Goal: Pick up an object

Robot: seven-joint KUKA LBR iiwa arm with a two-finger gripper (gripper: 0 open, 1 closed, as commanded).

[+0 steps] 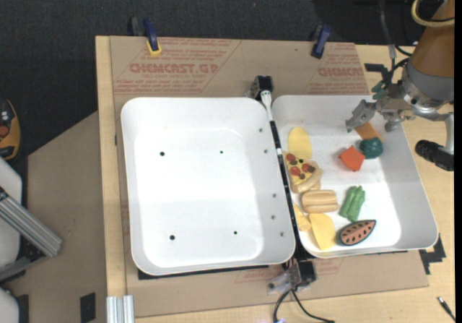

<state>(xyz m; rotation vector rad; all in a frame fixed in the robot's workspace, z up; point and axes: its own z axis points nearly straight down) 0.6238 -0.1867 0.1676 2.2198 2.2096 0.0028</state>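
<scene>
You have the gripper point(369, 121) low over the far part of the right bin point(411, 231), with its two fingers spread apart, one toward the bin's middle and one toward the arm. Between them you see a small orange piece point(366, 131), but the fingers do not press it, so I judge that nothing is held yet.

The things for the task all lie in this right bin. Just beside the orange piece, touching it or almost, is a small teal ball point(372, 147), and near to that an orange-red block point(352, 159). Closer to the middle wall lie a yellow lemon-like piece point(299, 142), a pizza slice point(302, 172), a bread roll point(319, 201), a green vegetable point(353, 202), a yellow wedge point(323, 230) and a watermelon slice point(356, 232). The left bin point(144, 184) has no toys in it.

These look like toy foods of hard plastic or wood: light, stiff, not fragile, but probably smooth and slippery. The orange piece is small and low, so you should take it across its two flatter sides, with the fingers going down almost to the floor of the bin. The teal ball is round and may roll away or be pushed when the fingers shut; the block gives better flat faces if the first try fails
</scene>
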